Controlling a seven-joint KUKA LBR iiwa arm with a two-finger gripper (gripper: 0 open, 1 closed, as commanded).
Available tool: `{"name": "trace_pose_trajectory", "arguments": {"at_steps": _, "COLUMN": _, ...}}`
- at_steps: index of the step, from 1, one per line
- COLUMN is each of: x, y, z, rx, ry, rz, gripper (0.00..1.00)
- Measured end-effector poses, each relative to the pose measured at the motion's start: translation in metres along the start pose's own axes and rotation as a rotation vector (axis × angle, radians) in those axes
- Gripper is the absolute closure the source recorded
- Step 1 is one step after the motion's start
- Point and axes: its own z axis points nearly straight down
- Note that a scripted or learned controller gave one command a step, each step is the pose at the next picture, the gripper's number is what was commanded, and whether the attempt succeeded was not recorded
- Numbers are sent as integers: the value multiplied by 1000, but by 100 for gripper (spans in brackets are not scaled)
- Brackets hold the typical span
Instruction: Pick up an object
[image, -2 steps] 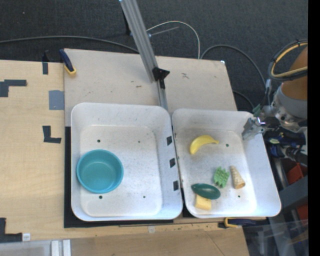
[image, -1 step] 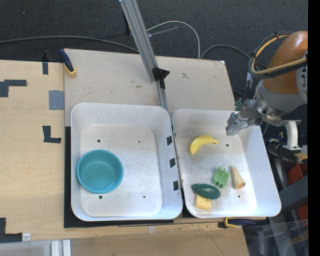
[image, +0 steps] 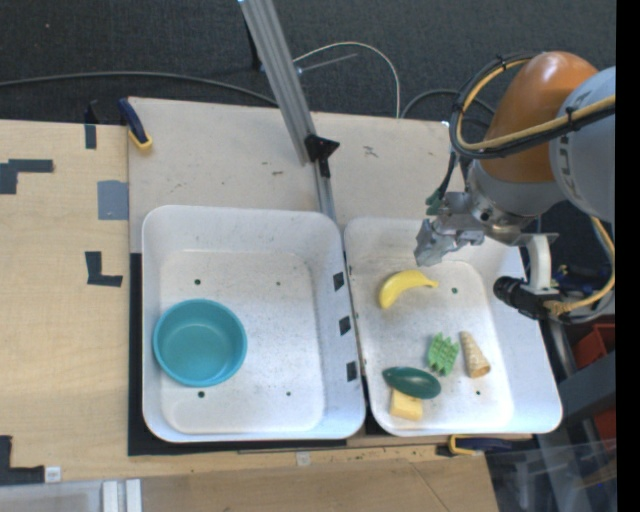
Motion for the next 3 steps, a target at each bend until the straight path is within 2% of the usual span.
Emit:
{"name": "trace_pose_trajectory", "arguments": {"at_steps": 1, "x": 54, "y": 10, "z": 13, "rx": 3, "ry": -1, "rz": 1, "gripper": 100}}
{"name": "trace_pose_trajectory", "arguments": {"at_steps": 2, "x": 102, "y": 14, "z": 8, "rx": 1, "ry": -1, "rz": 1, "gripper": 100}}
{"name": "trace_pose_trajectory", "arguments": {"at_steps": 3, "x": 154, "y": 35, "z": 1, "rx": -1, "ry": 0, "rz": 0, "gripper": 100}}
